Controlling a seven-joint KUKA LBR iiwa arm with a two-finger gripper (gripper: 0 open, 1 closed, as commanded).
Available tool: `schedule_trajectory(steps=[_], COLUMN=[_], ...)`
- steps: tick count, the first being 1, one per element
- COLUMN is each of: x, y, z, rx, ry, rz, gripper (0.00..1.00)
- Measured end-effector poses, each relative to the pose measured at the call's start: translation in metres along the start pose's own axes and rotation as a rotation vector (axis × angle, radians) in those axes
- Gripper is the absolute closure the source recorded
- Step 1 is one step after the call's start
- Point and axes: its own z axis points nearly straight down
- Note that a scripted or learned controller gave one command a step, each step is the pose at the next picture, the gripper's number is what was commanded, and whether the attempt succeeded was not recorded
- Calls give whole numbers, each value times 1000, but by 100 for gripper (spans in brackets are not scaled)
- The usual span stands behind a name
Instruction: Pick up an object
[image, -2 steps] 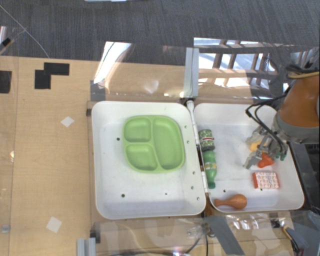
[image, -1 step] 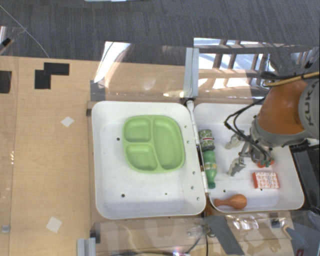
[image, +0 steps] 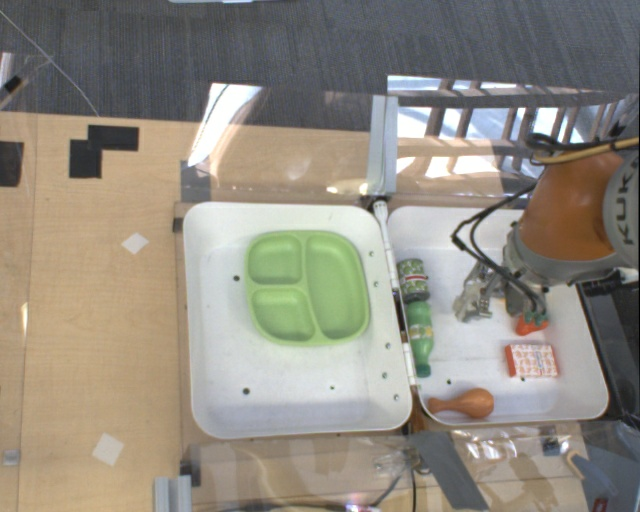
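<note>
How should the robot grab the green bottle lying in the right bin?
Best from straight above, closing across the bottle's middle. It lies on its side, long and round, right along the bin's left wall, so fingers pinching across its width need room on the wall side, which looks tight. Gripping nearer the lower, plain green end may be easier. The gripper is to its right.

Bright even overhead light; glare on clear panels behind bins; soft shadows, sharp focus.

The green divided plate looks like smooth, slightly glossy plastic; both white bins seem matt plastic; the bench is pale wood-grain; the gripper is dull metal.
</note>
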Motion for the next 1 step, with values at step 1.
schedule_trajectory(steps=[1], x=[58], y=[50], z=[-84], rx=[1], ry=[19], rz=[361], gripper=[100])
